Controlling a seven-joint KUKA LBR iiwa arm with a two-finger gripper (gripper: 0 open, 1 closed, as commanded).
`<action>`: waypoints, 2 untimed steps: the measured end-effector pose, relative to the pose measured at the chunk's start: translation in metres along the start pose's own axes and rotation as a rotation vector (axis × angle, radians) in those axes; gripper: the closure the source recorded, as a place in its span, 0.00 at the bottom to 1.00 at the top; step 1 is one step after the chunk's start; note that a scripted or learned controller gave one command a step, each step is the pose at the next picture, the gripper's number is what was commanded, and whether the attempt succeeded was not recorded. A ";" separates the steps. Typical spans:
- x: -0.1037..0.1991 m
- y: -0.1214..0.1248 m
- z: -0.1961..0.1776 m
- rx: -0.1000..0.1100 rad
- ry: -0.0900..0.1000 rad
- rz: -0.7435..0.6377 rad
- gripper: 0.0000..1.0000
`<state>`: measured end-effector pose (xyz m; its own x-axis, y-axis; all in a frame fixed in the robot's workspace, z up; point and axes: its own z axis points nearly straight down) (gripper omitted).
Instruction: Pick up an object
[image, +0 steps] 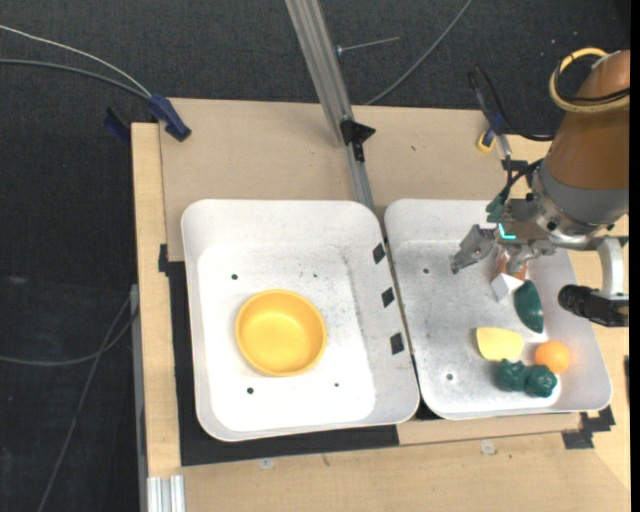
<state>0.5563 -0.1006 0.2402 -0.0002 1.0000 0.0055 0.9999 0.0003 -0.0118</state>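
Two grey fingers (483, 262) spread fairly wide, nothing between them, hanging over bare floor in the upper part of the right bin (430, 300). Gripper (483, 268) tilted, pointing down and toward the view's left; above it a metal wrist, then the orange band of the arm (585, 150) reaching in from the right. Just beside the fingers, toward the right, a dark green oblong piece (529, 307). Further down the same bin, a pale yellow wedge (498, 343), a small orange ball (552, 356) and a dark green lumpy toy (526, 378), all bunched close together near the lower right corner. Well apart in the left bin (215, 235), a lone yellow bowl (281, 332). Likely risks: closing on empty floor, since no object lies under the fingers; clipping the green oblong piece sideways during descent; nudging the tight cluster and scattering the ball, which would roll easily.
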 end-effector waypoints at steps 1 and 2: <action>0.000 0.001 -0.001 -0.003 0.000 0.000 0.00; -0.003 0.001 0.042 0.004 0.001 0.002 0.00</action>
<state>0.5563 -0.1030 0.1985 0.0014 1.0000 0.0060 0.9999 -0.0013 -0.0163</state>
